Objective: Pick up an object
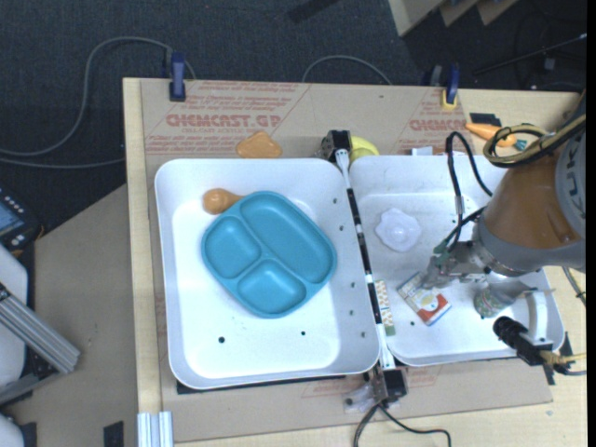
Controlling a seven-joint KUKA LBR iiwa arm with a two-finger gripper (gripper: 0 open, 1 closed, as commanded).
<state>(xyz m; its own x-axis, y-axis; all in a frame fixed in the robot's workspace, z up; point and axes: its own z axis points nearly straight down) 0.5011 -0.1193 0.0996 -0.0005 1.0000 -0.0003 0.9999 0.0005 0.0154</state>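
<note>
My gripper is down in the right bin, its fingertips just above a small flat packet with red, white and orange print. The packet lies on the bin floor near the front. A clear plastic cup or lid rests further back in the same bin. In the left bin sits a blue divided plate, with a small orange ball-like piece by its far left edge. The arm's orange band and grey wrist hide the right part of the right bin.
An orange object and a yellow one lie on the cardboard behind the bins. A black clip sits at the bins' shared rim. Cables run along the right side near the arm. Blue clamps hold the board's back edge.
</note>
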